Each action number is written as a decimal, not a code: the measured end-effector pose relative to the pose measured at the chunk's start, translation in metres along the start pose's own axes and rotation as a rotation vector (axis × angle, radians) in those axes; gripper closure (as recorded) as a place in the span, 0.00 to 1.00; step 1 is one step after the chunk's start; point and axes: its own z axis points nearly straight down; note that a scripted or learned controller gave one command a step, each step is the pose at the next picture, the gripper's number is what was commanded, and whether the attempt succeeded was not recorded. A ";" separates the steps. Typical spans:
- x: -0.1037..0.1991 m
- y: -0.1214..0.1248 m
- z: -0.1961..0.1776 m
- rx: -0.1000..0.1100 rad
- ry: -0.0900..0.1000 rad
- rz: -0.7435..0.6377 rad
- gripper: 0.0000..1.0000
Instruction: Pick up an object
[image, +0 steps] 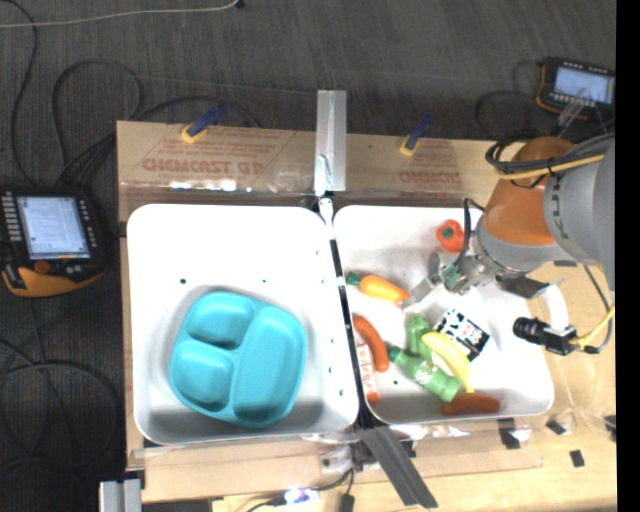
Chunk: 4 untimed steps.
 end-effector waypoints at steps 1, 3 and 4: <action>-0.008 0.063 0.002 0.066 0.027 -0.166 0.00; 0.010 0.060 0.002 0.045 0.020 -0.298 0.00; 0.009 0.064 -0.010 0.030 0.010 -0.300 1.00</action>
